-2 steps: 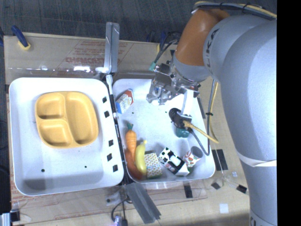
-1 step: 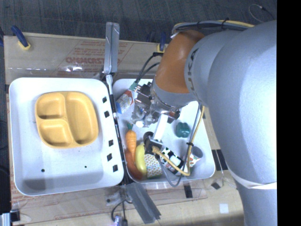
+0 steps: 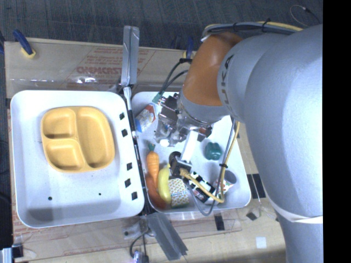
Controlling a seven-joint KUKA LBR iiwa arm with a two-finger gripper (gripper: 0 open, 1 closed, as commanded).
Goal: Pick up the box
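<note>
A small box (image 3: 178, 192) with a pale checked pattern lies at the near edge of the right bin (image 3: 241, 199), beside a yellow banana-like fruit (image 3: 164, 184) and a carrot (image 3: 153, 164). My gripper (image 3: 168, 140) hangs over the middle of the right bin, pointing down. It is above and behind the box and apart from it. I see nothing between the fingers. The grey arm with its orange band covers the back and right of this bin.
A red, white and blue packet (image 3: 145, 117) lies at the right bin's back left. A teal object (image 3: 213, 149) and a pale cup (image 3: 228, 177) sit to the right. The left bin (image 3: 27, 201) holds a yellow divided plate (image 3: 77, 137).
</note>
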